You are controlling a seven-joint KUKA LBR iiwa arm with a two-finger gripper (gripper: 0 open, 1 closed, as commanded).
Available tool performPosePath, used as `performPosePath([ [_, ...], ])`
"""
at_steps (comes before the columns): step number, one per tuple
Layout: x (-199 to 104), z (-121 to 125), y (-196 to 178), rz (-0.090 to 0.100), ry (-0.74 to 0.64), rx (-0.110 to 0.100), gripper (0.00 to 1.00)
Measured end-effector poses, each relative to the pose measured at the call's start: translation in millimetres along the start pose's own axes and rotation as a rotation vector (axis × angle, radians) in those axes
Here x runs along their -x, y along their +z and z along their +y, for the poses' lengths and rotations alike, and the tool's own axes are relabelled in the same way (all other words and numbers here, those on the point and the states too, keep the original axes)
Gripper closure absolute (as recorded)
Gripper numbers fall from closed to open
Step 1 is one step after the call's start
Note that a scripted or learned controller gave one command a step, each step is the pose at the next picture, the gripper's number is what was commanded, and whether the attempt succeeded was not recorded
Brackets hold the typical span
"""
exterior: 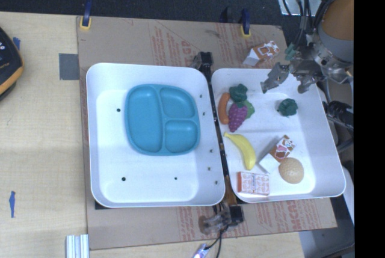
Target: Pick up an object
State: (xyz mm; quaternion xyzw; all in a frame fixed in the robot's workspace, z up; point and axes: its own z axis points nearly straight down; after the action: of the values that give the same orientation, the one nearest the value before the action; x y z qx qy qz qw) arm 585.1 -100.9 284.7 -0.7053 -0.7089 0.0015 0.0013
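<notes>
The pincer (pixel 290 77) hangs over the upper part of the right bin (pixel 328 130), its two fingers spread apart with nothing between them: one finger (pixel 272 80) reaches out to the left, the other sits near the bin's right side. Just below it lies a small dark green piece (pixel 287 107) (a toy vegetable, by the look of it), on bare white floor, apart from everything else. That makes it the natural target, in my judgement. It has free space on all sides, so the fingers could come down on either side without nudging a neighbour.

To do the step well, the pincer should be centred over the green piece before it descends, since it now sits slightly above it in the view. The fingers should stay wide until they straddle the piece, then close low, near the bin floor, because the piece looks squat and lumpy and could squirt out from a high pinch.

Further left, against the bin's inner wall, a second green piece (pixel 239 92), a bunch of purple grapes (pixel 238 115) and an orange carrot-like item (pixel 224 107) crowd together (poor candidates; a grasp there risks catching two at once). Lower down lie a banana (pixel 242 149), a small carton (pixel 281 149), a round tan item (pixel 291 170) and a flat red and white packet (pixel 253 183). The left bin (pixel 102 130) holds a blue divided plate (pixel 162 119). Both bins rest on the worktop (pixel 36 130).
</notes>
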Motion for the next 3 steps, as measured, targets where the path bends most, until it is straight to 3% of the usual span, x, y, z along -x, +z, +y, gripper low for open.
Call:
performPosePath([
  [1,6.0,-69.0,117.3,0.0,0.001,-0.003,0.0],
  [2,-2.8,-74.5,174.8,-0.008,0.0,0.021,0.0],
  [3,-6.6,-62.2,180.7,-0.004,-0.006,0.037,0.0],
])
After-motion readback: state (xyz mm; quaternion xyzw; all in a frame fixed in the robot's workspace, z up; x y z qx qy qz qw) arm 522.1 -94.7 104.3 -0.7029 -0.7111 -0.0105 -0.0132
